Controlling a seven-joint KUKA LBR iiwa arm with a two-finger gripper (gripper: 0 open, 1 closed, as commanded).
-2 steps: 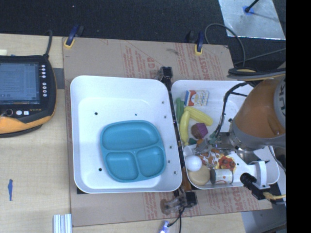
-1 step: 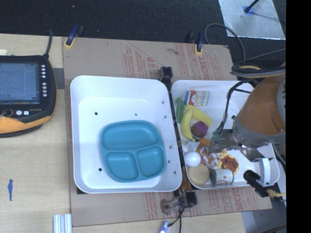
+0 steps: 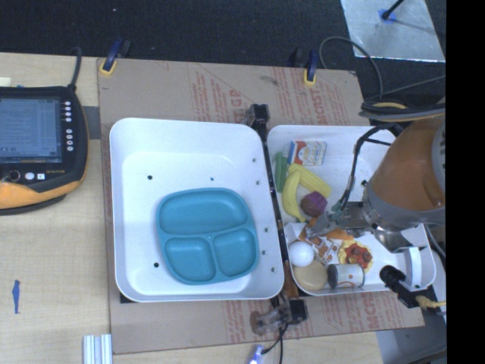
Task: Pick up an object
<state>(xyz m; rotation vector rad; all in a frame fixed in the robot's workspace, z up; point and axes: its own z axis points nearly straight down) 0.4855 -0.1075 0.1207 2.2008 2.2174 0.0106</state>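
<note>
The right bin [image 3: 345, 133] holds a pile of small objects. Among them are a yellow banana-like toy [image 3: 301, 186], a purple round piece [image 3: 314, 202], a white ball [image 3: 301, 254], a tan disc [image 3: 309, 276], a small can on its side [image 3: 347, 276], a red and white carton [image 3: 310, 152] and a green piece [image 3: 281, 171]. My gripper [image 3: 331, 222] is low in the middle of this bin, just right of the purple piece and above the orange and red items [image 3: 356, 253]. The wrist hides what lies under it.
The left bin [image 3: 129, 146] holds a blue divided plate [image 3: 206, 233]. A teach pendant [image 3: 38, 142] lies at the far left of the bench. Cables [image 3: 356, 59] run behind the right bin, and clamps [image 3: 310, 67] hold the cardboard sheet.
</note>
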